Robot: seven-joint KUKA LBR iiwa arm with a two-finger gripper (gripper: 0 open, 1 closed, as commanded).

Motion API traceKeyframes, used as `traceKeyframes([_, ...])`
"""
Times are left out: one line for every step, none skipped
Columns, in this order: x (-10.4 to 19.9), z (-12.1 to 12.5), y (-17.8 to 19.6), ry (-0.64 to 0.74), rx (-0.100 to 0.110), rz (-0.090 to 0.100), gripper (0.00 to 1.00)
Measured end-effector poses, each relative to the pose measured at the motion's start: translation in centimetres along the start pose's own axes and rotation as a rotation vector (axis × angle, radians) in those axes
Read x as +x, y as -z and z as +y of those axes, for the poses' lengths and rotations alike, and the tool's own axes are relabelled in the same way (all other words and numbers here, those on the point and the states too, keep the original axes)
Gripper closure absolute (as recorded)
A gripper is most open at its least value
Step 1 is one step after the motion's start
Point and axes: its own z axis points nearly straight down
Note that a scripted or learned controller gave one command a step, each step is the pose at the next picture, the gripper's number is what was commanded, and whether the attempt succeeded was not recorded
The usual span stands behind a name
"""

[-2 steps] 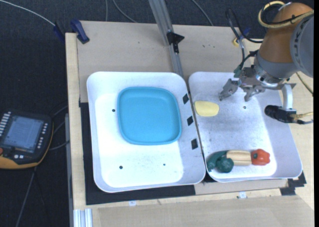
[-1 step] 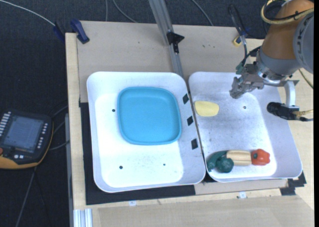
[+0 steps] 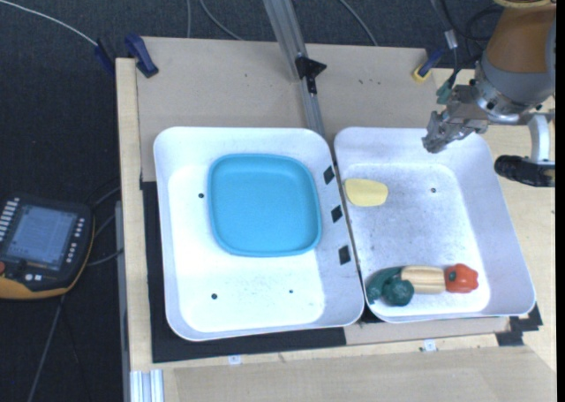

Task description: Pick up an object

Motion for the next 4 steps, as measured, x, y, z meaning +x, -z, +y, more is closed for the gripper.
traceKeyframes([-0.6,0.7,5.9,0.0,0.0,0.0,1.0])
traceKeyframes([-0.6,0.8,6.7,0.0,0.005,0.001,1.0])
traceKeyframes([4.1,-0.7,4.9,0.003,0.007,0.002,1.0])
traceKeyframes([8.7,-1.5,4.9,0.003,0.006,0.002,1.0])
